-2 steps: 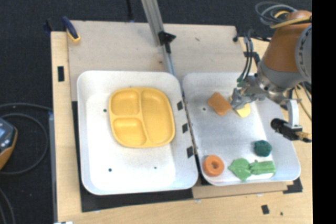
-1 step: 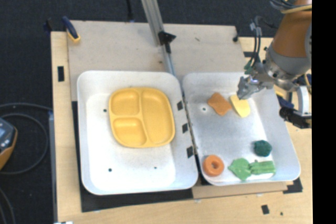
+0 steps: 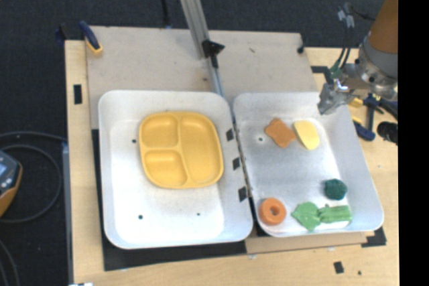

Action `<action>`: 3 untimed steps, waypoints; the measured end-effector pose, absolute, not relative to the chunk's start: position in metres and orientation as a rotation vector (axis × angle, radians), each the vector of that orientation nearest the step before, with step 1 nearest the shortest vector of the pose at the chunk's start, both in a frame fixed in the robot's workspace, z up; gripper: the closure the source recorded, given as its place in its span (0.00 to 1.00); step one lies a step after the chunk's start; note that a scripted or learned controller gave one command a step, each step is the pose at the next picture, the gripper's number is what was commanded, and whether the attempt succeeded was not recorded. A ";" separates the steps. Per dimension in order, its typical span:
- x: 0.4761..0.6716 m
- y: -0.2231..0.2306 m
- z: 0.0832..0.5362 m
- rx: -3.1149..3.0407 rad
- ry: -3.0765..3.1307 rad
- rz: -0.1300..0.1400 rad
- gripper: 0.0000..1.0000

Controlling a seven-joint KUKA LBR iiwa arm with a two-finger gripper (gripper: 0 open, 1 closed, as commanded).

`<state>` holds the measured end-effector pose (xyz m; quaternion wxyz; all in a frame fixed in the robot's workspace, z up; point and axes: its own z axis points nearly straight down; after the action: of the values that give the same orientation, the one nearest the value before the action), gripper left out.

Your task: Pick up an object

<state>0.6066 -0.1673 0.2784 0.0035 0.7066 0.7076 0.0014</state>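
The right bin (image 3: 295,164) holds an orange-brown block (image 3: 280,132), a pale yellow piece (image 3: 308,134) beside it, a dark green lump (image 3: 335,189), an orange ring (image 3: 273,211) and a light green toy (image 3: 320,216). My gripper (image 3: 330,98) hangs at the bin's far right corner, just right of and beyond the yellow piece, with nothing seen between its fingers.
The left bin (image 3: 120,211) holds a yellow divided plate (image 3: 181,148). A slanted metal pole (image 3: 191,3) rises behind the bins, ending near the gap between them. Cables and the arm's wrist (image 3: 382,43) crowd the right edge.
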 end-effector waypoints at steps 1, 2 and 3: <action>0.618 -0.111 0.281 2.212 2.228 0.003 1.00; 0.628 -0.059 0.282 2.212 2.228 0.004 1.00; 0.627 -0.013 0.272 2.215 2.227 -0.001 1.00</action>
<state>0.6275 -0.0131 0.2722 0.0003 0.7053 0.7089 -0.0002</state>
